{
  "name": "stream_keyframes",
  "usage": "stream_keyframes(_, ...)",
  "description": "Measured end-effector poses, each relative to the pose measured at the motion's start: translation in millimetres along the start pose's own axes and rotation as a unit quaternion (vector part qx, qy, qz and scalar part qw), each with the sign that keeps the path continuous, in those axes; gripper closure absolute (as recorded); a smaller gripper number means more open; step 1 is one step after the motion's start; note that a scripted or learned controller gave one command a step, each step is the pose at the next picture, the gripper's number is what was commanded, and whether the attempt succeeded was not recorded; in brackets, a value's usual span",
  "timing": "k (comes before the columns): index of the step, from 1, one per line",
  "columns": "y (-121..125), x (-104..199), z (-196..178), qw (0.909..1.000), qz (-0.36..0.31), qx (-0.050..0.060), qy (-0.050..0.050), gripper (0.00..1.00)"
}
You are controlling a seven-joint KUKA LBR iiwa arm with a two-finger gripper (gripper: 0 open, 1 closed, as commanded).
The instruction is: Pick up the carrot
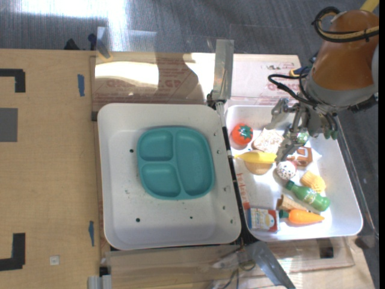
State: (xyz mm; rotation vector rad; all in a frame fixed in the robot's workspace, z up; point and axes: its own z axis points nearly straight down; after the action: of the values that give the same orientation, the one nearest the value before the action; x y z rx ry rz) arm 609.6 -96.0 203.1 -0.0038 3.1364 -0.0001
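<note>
Red print on the clear sheet (129, 86) behind the left bin — present, too blurred to read. Red lettering on the pale board (264, 80) behind the right bin — also illegible. Small carton (263, 219) at the right bin's near edge carries a red and blue label; no words resolve.

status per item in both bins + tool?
tool: low in the right bin, above the toys, far from the carrot
carrot: lying flat at the bin's near edge, untouched
green bottle: lying on its side beside the carrot
teal tray: flat in the left bin
tomato: resting in the bin
</note>
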Motion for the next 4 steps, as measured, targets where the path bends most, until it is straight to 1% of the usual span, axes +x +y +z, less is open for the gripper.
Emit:
stream_keyframes(1, 27, 89, 18, 0.9989, -0.048, -0.001, 0.002, 0.00)
stream_keyframes(2, 61, 62, 17, 0.9861, -0.166, -0.001, -0.001, 0.00)
stream_keyframes(3, -11, 102, -35, 0.9225, -0.386, 0.001, -0.002, 0.00)
stream_keyframes(4, -11, 111, 106, 0.9611, -0.276, 0.000, -0.001, 0.00)
